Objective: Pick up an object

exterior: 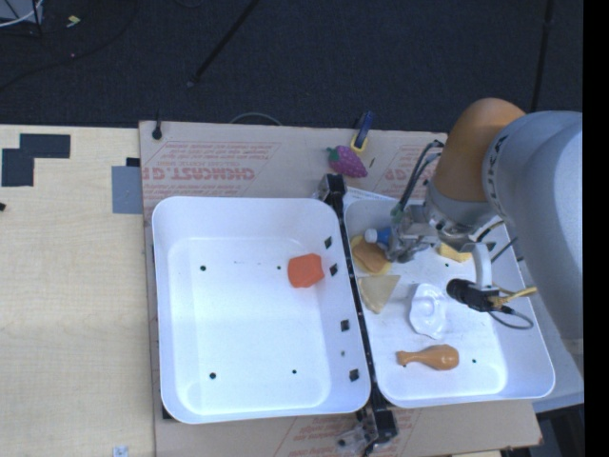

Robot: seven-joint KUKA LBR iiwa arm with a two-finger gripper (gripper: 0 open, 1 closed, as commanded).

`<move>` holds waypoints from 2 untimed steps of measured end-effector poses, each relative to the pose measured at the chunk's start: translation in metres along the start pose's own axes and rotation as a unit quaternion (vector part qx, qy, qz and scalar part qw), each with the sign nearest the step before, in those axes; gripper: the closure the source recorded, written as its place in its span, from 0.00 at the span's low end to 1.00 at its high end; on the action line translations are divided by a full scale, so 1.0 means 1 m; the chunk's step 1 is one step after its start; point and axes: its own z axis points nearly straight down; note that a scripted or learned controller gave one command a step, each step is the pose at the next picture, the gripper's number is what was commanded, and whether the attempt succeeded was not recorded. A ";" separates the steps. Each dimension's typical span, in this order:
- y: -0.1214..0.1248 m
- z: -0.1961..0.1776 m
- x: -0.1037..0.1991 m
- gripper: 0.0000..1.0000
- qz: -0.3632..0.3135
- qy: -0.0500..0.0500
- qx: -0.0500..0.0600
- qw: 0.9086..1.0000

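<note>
The left bin (190, 350) holds one orange block (305, 270) near its right wall. Behind the bins, a purple toy (349, 162) lies on the cardboard on the table (67, 303). In the right bin (514, 379), a tan wedge (376, 291) sits by the divider, with a white crumpled piece (428, 310) and an orange drumstick toy (430, 357) nearby. The tool (403, 244) hangs low over yellow and blue items at the bin's back left corner; whether it grips anything cannot be made out.

One fixed overhead camera, slanting down on both bins (181, 255).
</note>
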 end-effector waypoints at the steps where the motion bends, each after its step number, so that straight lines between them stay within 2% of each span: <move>1: 0.000 -0.001 -0.038 1.00 0.003 0.000 -0.001 1.000; 2: 0.001 -0.002 0.030 1.00 0.000 -0.001 -0.002 1.000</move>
